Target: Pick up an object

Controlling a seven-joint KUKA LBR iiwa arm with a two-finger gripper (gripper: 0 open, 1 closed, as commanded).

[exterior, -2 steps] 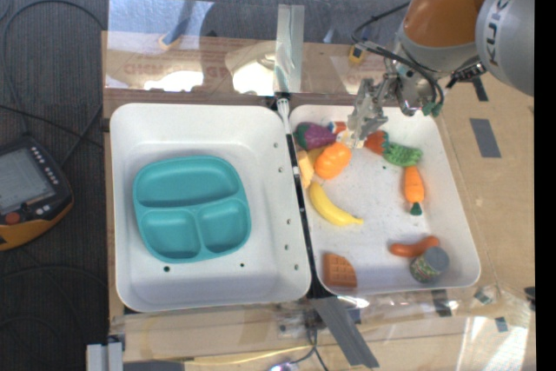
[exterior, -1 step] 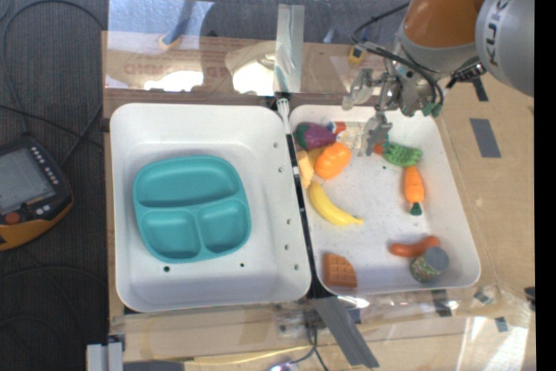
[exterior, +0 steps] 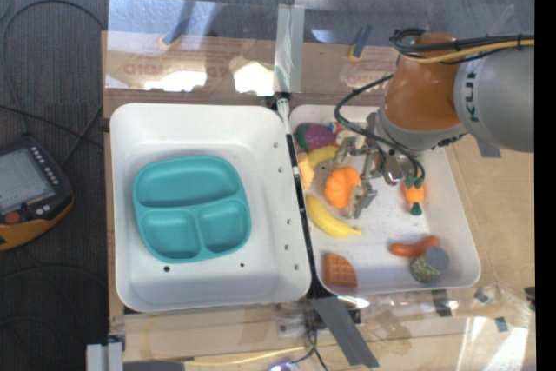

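Observation:
My gripper [exterior: 357,176] hangs low over the right bin [exterior: 456,221], just right of an orange pumpkin-like toy [exterior: 340,185]. It is open: one finger [exterior: 364,198] points down beside the toy's lower right, the other sits near its upper right. Nothing is held between them. A yellow banana [exterior: 331,220] lies just below the orange toy. Another yellow piece [exterior: 318,159] lies at its upper left. A purple toy [exterior: 314,135] sits in the bin's top left corner. A small carrot [exterior: 414,194] lies right of the gripper.
A red sausage [exterior: 412,247], a grey-green round toy [exterior: 430,265] and a brown waffle [exterior: 340,271] lie along the right bin's front. The left bin [exterior: 139,130] holds a teal divided plate [exterior: 191,206]. A black cable [exterior: 356,96] loops by the wrist.

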